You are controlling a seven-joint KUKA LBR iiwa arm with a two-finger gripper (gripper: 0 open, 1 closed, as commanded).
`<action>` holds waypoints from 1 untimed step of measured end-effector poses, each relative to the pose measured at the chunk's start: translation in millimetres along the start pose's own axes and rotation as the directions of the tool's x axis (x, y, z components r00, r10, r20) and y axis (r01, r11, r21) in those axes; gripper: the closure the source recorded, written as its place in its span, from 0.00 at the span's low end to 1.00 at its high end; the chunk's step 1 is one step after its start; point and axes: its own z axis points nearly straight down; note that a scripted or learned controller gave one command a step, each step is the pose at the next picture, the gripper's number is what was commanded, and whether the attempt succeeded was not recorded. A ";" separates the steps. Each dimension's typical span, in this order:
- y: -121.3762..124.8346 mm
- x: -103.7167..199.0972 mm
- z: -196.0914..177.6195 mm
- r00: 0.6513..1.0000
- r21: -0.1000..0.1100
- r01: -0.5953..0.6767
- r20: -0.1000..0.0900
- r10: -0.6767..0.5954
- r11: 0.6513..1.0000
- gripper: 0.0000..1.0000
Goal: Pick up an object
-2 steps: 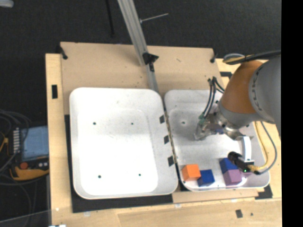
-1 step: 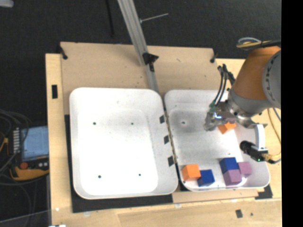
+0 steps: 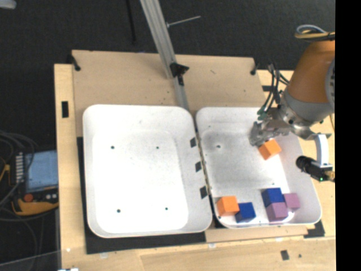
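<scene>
An orange block (image 3: 270,149) was seen just below the claw (image 3: 263,135); its state could not be told.

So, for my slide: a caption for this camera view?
Gripper above an orange block in the right bin.

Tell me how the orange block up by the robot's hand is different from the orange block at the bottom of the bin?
The upper orange block sits alone, right under the gripper; the lower orange block rests by the right bin's near edge, touching a blue block. The upper one is turned cornerwise, the lower one lies squarer. Both are orange, similar in size, in the same bin.
</scene>
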 end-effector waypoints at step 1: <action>1.5 -0.9 -27.7 1.000 0.003 0.001 -0.001 -0.001 1.000 1.00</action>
